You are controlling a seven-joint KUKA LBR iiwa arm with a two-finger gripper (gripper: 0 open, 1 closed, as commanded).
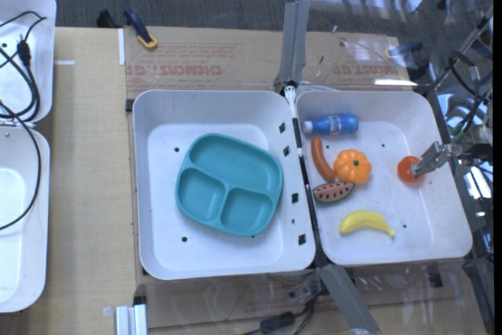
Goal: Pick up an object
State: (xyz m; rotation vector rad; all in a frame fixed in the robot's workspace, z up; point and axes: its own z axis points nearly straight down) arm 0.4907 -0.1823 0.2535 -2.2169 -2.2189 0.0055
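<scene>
The arm is reaching in from the right edge of the camera view, its structure mostly hidden behind glare and clutter there, and only the slim grey end of the gripper [427, 162] is showing clearly, slanting down and to the left over the right bin [444, 241]. Its tip is sitting right at the red tomato-like toy [407, 169], touching or overlapping that toy's right side near the bin's right wall; whether the toy is actually being held is not something the view is making plain, and the tip is too small to read further. The other toys are lying further left in the same bin: a blue bottle [331, 124] lying on its side near the back, an orange sausage [321, 158] running lengthwise just beside the dividing wall, an orange pumpkin [352, 165] touching the sausage's right side, a watermelon slice [333, 191] just in front of the pumpkin, and a yellow banana [365, 223] lying apart toward the front. The left bin [149, 192] is holding a teal divided plate [229, 183], lying flat and turned at a slant. Both bins are resting side by side on a cardboard sheet [204, 63].
</scene>
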